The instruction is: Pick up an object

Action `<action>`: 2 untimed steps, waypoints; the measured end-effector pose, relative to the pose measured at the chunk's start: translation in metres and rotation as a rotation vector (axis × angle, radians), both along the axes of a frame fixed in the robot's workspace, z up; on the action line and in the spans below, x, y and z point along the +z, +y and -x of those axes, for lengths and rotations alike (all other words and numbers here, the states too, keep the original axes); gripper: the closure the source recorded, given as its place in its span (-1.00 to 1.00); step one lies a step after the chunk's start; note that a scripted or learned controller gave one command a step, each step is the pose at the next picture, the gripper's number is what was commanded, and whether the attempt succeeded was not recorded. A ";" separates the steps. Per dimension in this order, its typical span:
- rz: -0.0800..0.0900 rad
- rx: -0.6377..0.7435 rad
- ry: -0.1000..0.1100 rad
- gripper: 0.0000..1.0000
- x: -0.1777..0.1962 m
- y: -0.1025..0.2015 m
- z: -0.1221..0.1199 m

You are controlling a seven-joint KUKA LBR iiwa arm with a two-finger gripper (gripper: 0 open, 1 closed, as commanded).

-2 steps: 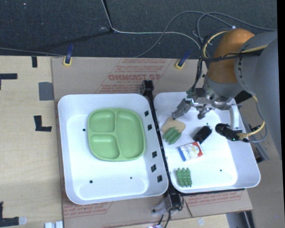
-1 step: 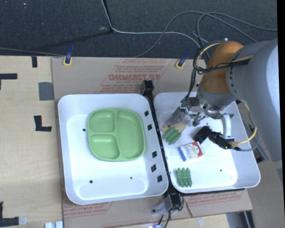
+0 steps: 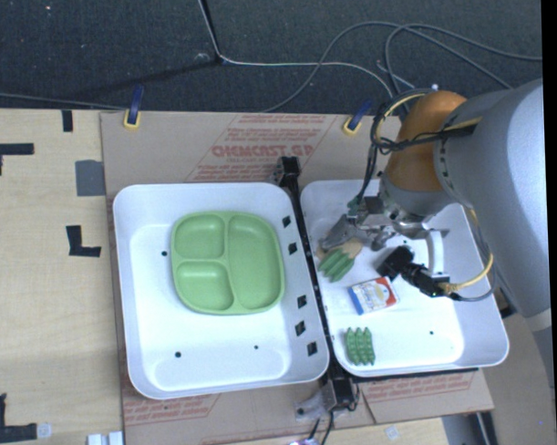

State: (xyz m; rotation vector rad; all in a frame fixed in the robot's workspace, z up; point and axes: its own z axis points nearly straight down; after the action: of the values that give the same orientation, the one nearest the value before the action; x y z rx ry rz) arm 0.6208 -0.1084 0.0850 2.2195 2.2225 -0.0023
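The claw [image 3: 345,235], low in the right bin [image 3: 483,342], has its fingers spread above a green piece [image 3: 336,264] (not yet gripped), likely lining up a grasp. Nearby lie a small packet [image 3: 373,296] and a green block [image 3: 359,346]. The left bin [image 3: 146,358] holds a green tray [image 3: 228,263].

So the big grey KUKA arm [image 3: 509,177] comes in from the right side of the view and bends down low. The orange band [image 3: 422,144] above the wrist sits toward the top, with yellow and black cables looping around it. Below that, the metal two-finger gripper [image 3: 338,235] points left and a bit downward, fingers [image 3: 336,231] looking spread into a narrow V, nothing visibly between them.
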 end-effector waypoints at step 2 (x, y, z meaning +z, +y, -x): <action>-0.001 0.000 -0.003 1.00 0.068 -0.007 -0.008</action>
State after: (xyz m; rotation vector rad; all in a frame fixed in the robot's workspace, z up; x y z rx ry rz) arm 0.6289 -0.1159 0.1531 2.2188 2.2212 0.0019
